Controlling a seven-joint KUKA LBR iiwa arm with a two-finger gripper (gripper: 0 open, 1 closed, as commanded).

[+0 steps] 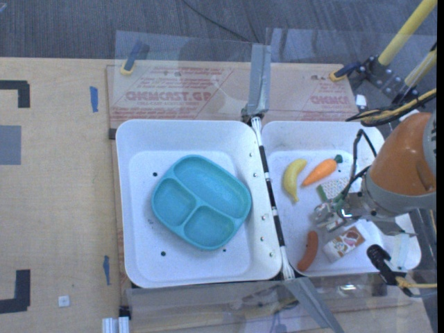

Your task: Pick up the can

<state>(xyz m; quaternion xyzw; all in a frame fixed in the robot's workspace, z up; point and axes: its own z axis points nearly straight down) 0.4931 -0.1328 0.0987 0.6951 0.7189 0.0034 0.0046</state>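
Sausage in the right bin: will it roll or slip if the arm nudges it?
The sausage lies flat and looks rounded along its length, so a sideways push would probably roll it. It sits close to the left wall of the right bin, which would likely stop it. It looks like small toy food, so it is probably light.

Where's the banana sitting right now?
The banana lies in the right bin, near its left wall and toward the far end. The carrot is just to its right, and the sausage lies nearer the camera.
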